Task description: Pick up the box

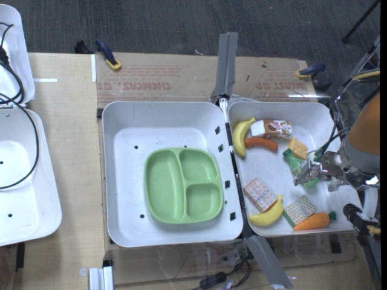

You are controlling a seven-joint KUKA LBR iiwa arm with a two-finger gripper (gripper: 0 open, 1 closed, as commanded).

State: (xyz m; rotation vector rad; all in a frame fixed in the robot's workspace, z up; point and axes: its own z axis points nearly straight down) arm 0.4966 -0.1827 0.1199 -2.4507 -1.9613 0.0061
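In the right bin point(284, 109) lie three box-like items. A white and red box point(273, 127) rests near the far wall, a pink patterned box point(258, 193) lies flat at the near left, and a tan patterned box point(299, 208) sits near the front. My gripper point(307, 173) reaches in from the right and hangs at the bin's right-middle, over a green bottle point(294, 160). It is about a hand's width right of the pink box and just behind the tan one. No box is in its grasp.
The right bin also holds two bananas point(241, 135) point(268, 214), a red sausage point(261, 142), a cheese wedge point(297, 148) and a carrot point(313, 221). The left bin point(121, 162) holds a green divided plate point(184, 185). A grey divider point(227, 65) stands between the bins.
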